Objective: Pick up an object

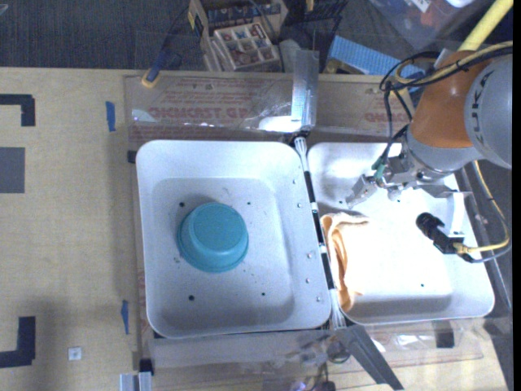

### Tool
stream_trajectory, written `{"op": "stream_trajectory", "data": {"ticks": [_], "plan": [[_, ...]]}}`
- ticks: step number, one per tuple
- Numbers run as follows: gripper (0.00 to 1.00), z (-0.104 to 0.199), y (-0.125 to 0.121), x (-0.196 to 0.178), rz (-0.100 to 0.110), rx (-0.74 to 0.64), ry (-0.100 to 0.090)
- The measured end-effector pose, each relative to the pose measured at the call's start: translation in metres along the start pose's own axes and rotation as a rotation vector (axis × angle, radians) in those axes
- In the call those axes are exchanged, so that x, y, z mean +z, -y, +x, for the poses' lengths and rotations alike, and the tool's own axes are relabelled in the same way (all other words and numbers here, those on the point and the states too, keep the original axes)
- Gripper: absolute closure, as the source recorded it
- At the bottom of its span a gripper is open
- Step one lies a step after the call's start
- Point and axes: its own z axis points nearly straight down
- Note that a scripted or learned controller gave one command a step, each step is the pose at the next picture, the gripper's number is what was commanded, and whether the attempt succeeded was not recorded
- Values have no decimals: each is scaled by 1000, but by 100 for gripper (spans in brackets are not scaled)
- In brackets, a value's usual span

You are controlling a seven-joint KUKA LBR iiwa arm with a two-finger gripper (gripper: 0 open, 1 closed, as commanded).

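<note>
Here you see two white bins (pixel 155 218) on a wooden bench (pixel 65 218), cluttered floor behind; whether the gripper (pixel 364 187) is apart, you cannot tell.

The grey arm with its orange band (pixel 464 96) is cut off by the right edge of the frame, so its upper links cannot be followed. Its two-finger gripper (pixel 364 190), in the upper part of the right white bin (pixel 456 296), is small and blurred, and the state of its tips cannot be told. The crumpled orange-and-cream cloth (pixel 340 255) lies against that bin's left wall; whether it reaches under the rim is unclear. The stacked boxes of printed cardboard (pixel 240 31) at the top centre are cut by the upper edge, their print unreadable.
</note>
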Motion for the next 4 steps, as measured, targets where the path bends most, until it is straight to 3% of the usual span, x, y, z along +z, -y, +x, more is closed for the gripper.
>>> {"op": "stream_trajectory", "data": {"ticks": [1,2,3,4], "plan": [[0,18,9,42,-7,-185,1],[100,16,7,30,-13,-181,2],[0,16,7,30,-13,-181,2],[0,-3,-51,43,-4,31,2]]}}
